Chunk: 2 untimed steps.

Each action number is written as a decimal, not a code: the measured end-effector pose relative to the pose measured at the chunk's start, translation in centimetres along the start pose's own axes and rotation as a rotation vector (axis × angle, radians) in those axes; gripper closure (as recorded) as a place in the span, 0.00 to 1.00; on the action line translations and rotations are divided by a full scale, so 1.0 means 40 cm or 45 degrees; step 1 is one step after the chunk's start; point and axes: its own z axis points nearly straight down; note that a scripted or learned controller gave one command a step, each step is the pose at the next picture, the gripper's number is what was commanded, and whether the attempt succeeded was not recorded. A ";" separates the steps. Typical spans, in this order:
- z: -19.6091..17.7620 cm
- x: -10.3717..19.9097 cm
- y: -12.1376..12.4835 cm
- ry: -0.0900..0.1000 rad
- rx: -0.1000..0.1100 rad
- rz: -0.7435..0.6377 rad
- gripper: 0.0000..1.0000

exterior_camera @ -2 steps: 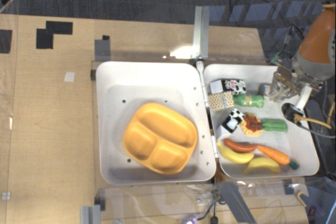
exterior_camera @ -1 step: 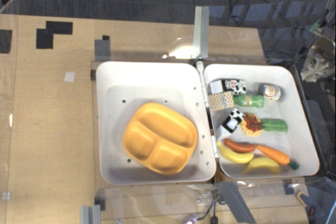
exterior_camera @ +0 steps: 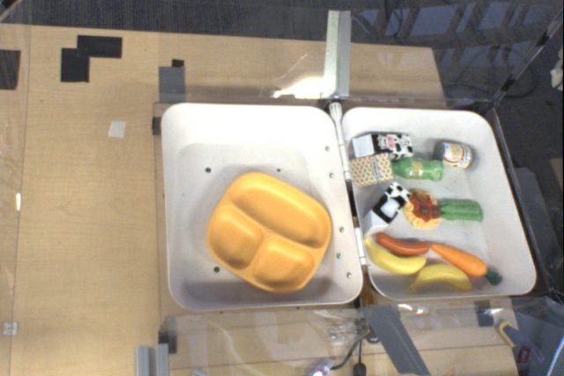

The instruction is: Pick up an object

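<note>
On the bench we are seeing two white bins sitting side by side. A yellow divided plate [exterior_camera: 264,229] is lying in the left bin [exterior_camera: 196,136]. Crowding the right bin [exterior_camera: 504,233] are a green bottle [exterior_camera: 416,169], a can [exterior_camera: 456,156], a carrot [exterior_camera: 458,260], and a banana [exterior_camera: 392,258] touching a red sausage [exterior_camera: 403,244].
</note>
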 end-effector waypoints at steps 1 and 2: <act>0.561 -0.016 -0.078 -0.003 0.006 -0.162 1.00; 0.118 -0.066 -0.048 0.001 -0.002 -0.287 1.00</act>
